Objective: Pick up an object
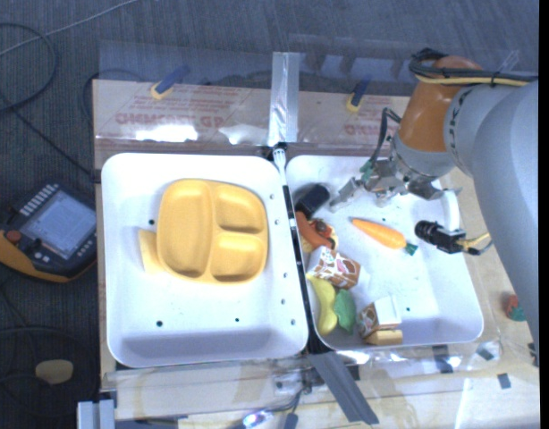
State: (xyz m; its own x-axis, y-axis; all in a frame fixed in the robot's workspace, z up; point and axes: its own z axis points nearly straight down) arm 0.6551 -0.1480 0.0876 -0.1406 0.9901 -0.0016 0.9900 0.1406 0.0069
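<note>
Leftmost, a pendant is seen on the floor beside the tabletop. A yellow tray is seen lying in the left bin. In the right bin, a cluster is piled against the left wall: a black item, a packet, a banana, a green piece and a small box. A carrot lies apart near the middle. The hand is held over the bin's far edge, just above the carrot; nothing is seen in it, and how far it is open cannot be told.
</note>
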